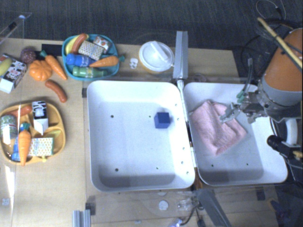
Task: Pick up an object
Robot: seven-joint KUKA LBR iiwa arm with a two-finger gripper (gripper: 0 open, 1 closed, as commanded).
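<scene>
Pink cloth (218, 126): crumpled in my right bin (246, 174), toward its left wall, soft folds offering an easy pinch.
My gripper (230, 114): over the cloth's upper right edge; fingers' state, I cannot tell.
Blue block (162, 119): left bin (118, 174), right of centre, untouched.

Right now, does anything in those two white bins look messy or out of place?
Only the pink cloth in the right bin: it lies crumpled and bunched, not flat, below the gripper. The blue block sits neatly in the left bin.
</scene>
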